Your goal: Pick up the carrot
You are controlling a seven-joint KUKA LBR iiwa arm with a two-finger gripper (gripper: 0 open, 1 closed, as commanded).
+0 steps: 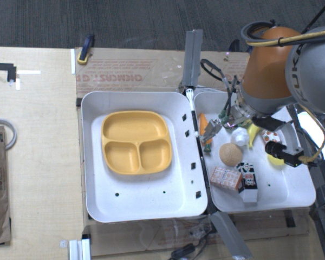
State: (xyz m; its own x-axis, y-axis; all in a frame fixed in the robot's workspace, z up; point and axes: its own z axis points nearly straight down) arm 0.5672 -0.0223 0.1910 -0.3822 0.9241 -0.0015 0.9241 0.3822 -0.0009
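Observation:
The carrot is a small orange piece lying in the right bin, close against its left wall. My gripper reaches down from the right and sits right at the carrot's near end, touching or almost touching it. The arm's grey wrist and orange band cover the back of this bin.
A yellow divided plate lies in the left bin. The right bin also holds a tan round ball, a white ball, a banana, a pinkish box and a black-and-white carton, all just right of the gripper.

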